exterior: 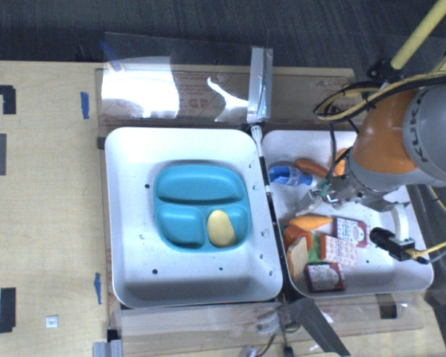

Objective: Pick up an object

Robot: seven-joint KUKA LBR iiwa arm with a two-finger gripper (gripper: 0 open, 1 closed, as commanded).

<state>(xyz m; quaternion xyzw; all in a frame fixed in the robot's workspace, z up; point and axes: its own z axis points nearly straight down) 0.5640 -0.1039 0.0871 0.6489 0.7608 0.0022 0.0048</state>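
On the light wooden desk (44, 222) sit two shallow white plastic bins. The left bin (133, 266) holds a blue sectioned plastic tray (189, 192), and a pale yellow egg-shaped object (221, 227) lies in the tray's lower right compartment. The right bin (412, 274) is crowded: a small blue bottle (284, 175) near its upper left, an orange carrot-like piece (310, 222) in the middle, a red-and-white printed packet (345, 242) just beside it, and a small red-labelled pouch (324, 277) below. The grey arm's jaws (328, 192) hang low over this clutter, between the bottle and the packet; whether they are open or closed I cannot tell.
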